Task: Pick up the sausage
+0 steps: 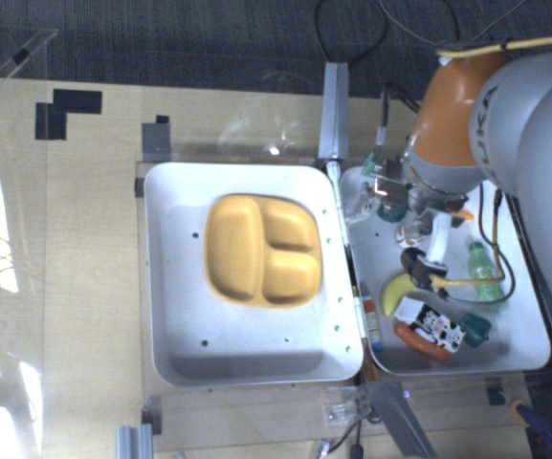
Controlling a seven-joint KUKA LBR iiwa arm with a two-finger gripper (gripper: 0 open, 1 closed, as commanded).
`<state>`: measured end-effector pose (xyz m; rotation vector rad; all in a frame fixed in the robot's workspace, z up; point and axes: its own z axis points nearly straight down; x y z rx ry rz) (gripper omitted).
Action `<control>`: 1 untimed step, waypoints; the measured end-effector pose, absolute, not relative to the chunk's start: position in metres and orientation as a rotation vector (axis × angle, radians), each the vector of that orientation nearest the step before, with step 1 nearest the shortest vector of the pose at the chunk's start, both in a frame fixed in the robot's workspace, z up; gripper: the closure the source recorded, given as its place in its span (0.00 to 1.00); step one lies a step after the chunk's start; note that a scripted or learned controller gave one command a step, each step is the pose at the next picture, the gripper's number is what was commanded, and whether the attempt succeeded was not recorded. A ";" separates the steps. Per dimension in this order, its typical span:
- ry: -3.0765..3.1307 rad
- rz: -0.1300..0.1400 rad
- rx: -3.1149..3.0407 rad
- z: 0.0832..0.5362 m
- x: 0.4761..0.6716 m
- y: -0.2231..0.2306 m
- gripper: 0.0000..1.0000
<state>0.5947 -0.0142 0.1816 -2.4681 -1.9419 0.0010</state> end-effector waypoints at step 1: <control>-1.895 0.000 -2.506 0.208 0.519 -0.085 0.00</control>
